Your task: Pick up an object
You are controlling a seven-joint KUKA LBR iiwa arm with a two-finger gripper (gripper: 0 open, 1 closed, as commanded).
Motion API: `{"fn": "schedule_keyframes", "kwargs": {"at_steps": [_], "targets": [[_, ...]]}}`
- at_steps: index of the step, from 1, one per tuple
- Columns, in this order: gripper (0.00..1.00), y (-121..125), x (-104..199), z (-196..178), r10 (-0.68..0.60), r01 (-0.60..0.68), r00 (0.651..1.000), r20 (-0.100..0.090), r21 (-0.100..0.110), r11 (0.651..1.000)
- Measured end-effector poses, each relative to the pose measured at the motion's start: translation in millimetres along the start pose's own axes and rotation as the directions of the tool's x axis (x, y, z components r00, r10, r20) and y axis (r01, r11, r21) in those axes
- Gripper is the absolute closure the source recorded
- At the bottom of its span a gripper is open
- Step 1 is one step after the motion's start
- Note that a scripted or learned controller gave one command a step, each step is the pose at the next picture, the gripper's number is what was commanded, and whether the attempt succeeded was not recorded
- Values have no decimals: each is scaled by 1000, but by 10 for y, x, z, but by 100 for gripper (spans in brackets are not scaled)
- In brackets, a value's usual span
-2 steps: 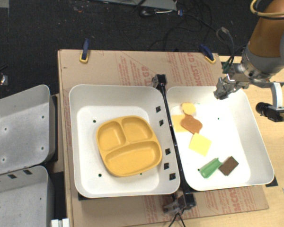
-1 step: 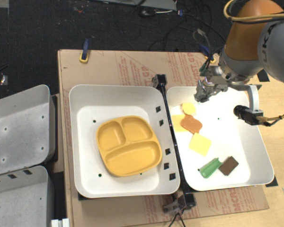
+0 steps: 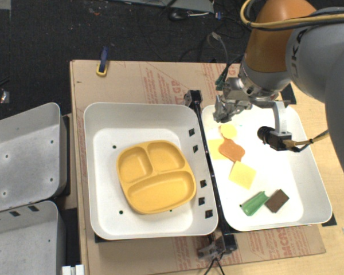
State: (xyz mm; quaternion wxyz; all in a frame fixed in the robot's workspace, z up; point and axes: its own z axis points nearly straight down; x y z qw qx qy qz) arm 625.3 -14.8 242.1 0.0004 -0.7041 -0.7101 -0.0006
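Observation:
The right bin (image 3: 309,171) holds several small objects: a pale yellow round piece (image 3: 228,131), an orange piece (image 3: 233,151), a yellow square (image 3: 242,175), a green piece (image 3: 253,203) and a brown block (image 3: 277,200). My gripper (image 3: 224,114) hangs over the bin's far left corner, just above the pale yellow piece. Nothing shows between its fingers. A yellow divided plate (image 3: 156,176) lies in the left bin (image 3: 103,125).
A black divider with clips (image 3: 202,153) runs between the two bins. A black cable end (image 3: 269,136) hangs over the right bin near the arm. A white lid (image 3: 23,153) lies left of the bench. A yellow-handled tool (image 3: 102,66) sits at the bench's far left corner.

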Motion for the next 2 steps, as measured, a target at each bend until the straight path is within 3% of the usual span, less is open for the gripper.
{"fn": "schedule_keyframes", "kwargs": {"at_steps": [2], "targets": [[100,-105,1101,2,1,-1,1000,0,0,1000]]}}
